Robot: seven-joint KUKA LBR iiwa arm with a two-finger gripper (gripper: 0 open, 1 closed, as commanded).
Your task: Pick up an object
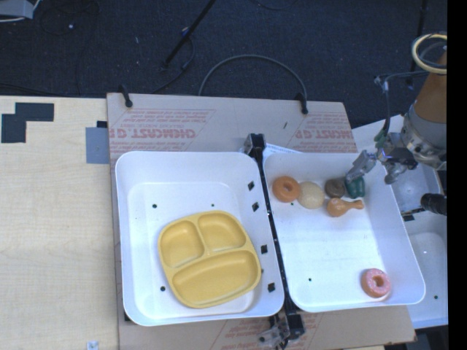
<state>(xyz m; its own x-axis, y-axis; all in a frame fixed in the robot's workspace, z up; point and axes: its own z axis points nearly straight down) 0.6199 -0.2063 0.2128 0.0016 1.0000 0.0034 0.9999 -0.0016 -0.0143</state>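
Over the right bin's (394, 268) far right corner, the gripper (379, 168) is hanging open beside a teal object (355, 187); cardboard (157, 132) lettering is unreadable.

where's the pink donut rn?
Pink donut lies in the right bin, near-right corner, alone, well apart from the cluster at the far side.

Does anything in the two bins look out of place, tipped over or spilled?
Nothing looks spilled or damaged. The yellow divided plate lies askew in the left bin, turned against its walls. In the right bin, the pink doughnut sits alone in the near corner, apart from the cluster of food items by the pincer.
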